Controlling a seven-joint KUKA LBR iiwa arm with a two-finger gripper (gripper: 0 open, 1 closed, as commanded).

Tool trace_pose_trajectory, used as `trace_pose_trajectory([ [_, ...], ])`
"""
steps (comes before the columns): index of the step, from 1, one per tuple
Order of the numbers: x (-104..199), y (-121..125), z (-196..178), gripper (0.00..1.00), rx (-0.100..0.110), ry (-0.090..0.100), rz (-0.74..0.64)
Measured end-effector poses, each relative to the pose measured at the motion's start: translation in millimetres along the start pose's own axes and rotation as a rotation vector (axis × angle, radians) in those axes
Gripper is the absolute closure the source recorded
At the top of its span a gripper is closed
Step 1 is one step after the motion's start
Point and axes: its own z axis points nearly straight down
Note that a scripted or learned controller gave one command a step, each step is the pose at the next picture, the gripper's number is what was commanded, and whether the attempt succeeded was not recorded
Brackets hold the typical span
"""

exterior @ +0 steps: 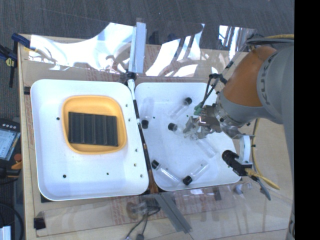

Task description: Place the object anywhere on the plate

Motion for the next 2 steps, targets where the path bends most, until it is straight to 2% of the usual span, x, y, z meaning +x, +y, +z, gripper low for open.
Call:
trace_pose_trajectory([
  [1,0,0,0,0.00,0.000,0.000,0.000],
  [2,66,-10,14,0.00,0.002,0.000,-0.254],
])
